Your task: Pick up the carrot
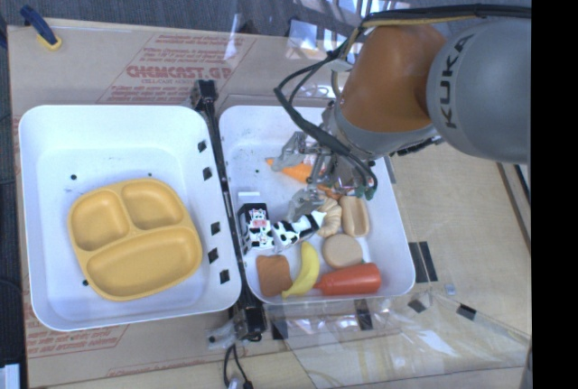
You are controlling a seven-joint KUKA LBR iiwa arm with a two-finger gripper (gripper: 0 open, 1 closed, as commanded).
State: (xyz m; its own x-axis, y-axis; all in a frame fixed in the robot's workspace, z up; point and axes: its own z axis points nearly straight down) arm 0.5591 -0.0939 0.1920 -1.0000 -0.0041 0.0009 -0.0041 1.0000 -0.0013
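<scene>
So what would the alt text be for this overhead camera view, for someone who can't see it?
A grey and orange robot arm's gripper reaches into the right white bin, right at a small orange carrot, above a pile of toy foods including a banana. The left bin holds a yellow divided tray.

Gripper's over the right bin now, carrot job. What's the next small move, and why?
Probably lower a little straight onto the carrot. The gripper hangs right beside its orange tip in the right bin, and nothing shows between its fingers yet. The hot dog and banana lie nearer the camera, away from that path.
</scene>
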